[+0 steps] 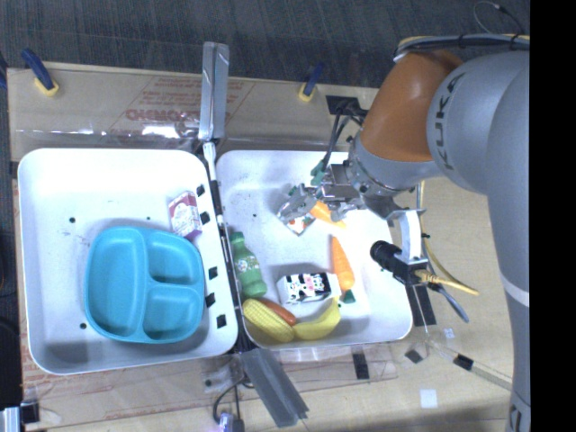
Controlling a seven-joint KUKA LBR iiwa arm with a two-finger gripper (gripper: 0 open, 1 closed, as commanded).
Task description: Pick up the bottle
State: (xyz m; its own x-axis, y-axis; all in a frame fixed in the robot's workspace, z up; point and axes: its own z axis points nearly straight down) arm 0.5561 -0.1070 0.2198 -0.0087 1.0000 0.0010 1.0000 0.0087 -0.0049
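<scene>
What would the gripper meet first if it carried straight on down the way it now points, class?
The gripper points down into the right bin. Just beneath it sits a small orange piece, so probably that, or the bin floor beside it; depth is unclear. The green bottle lies well aside.

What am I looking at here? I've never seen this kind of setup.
One camera looks down at a slant on a bench with two white bins. The big grey and orange thing is a robot arm, reaching in from the right. Its gripper hangs over the right bin, which holds a green bottle, a carrot, a banana, a corn cob and a small cow-print carton. The left bin holds a blue tray and a small packet. The bottle lies untouched.
</scene>
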